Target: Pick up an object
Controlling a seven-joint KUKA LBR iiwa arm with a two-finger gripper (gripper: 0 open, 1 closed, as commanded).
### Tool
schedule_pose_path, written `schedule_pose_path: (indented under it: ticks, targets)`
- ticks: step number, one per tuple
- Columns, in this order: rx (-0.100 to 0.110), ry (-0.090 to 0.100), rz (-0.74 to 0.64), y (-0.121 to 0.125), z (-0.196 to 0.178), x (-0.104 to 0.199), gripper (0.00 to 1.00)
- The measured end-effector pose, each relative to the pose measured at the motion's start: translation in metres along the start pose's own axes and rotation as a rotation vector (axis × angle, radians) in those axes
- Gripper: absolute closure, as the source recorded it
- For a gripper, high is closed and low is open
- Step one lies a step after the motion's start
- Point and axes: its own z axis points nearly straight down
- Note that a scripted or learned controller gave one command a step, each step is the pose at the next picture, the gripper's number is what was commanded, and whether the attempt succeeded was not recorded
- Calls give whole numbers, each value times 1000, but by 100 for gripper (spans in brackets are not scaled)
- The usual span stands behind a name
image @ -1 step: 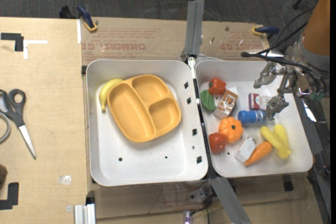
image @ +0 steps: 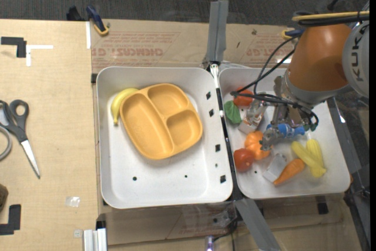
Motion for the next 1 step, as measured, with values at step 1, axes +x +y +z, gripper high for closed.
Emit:
schedule_pose_path:
  ticks: [1]
  targets:
    - [4,-22,31,-19,16,-30,0]
